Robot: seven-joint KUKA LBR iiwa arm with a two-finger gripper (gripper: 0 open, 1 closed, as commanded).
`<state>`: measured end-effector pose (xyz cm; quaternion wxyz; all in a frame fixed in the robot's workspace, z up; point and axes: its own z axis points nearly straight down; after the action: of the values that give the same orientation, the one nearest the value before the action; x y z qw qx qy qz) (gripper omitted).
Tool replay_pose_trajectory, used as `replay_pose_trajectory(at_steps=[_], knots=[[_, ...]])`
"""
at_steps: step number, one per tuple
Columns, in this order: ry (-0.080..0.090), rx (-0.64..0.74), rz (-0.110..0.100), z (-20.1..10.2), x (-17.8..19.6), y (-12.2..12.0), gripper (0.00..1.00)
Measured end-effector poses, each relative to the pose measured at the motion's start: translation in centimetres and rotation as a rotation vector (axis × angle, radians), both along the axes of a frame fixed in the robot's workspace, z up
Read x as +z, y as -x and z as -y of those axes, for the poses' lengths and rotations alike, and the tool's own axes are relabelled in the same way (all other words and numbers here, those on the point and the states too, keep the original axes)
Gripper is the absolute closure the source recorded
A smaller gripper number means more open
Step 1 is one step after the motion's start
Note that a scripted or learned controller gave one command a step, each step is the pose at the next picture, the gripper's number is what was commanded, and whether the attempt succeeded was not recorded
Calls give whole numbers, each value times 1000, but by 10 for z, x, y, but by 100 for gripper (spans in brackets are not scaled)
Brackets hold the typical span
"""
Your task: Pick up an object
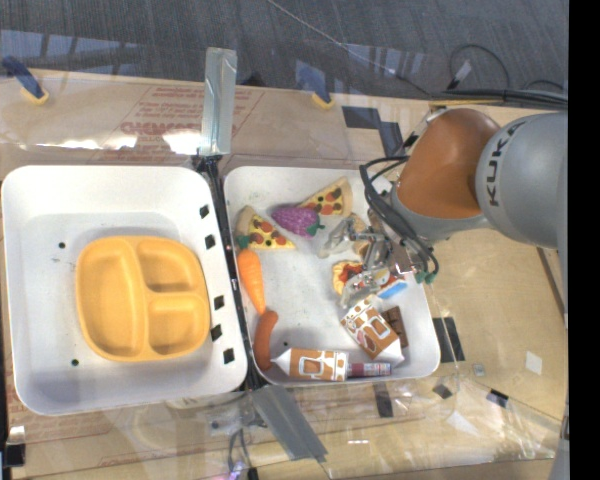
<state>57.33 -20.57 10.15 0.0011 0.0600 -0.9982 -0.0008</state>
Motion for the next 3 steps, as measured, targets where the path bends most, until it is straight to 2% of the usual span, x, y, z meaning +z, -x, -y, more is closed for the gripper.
replay_pose_trajectory(at_steps=[1,2,3], knots=[[0,-96,2,-25,-9,61,0],[4,-183,8,-94,-6,-63,0],[3,-234,3,-1,-8,-30,0]])
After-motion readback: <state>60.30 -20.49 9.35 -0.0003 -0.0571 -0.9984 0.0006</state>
